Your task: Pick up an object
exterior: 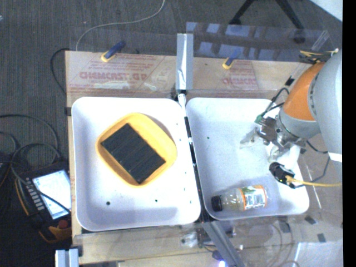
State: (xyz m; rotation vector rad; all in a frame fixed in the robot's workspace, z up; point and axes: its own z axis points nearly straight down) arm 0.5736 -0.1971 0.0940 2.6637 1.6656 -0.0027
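A yellow dish with a dark ribbed pad on it lies in the left bin. A clear bottle with a black cap and an orange-and-white label lies on its side near the front edge of the right bin. My gripper hangs over the right side of the right bin, behind and slightly right of the bottle and apart from it. Nothing shows in its grasp. The orange band of the arm sits just above it.
A metal divider post stands at the back between the bins. A yellow cable runs off from the wrist to the right. A tablet lies on the floor to the left of the bench.
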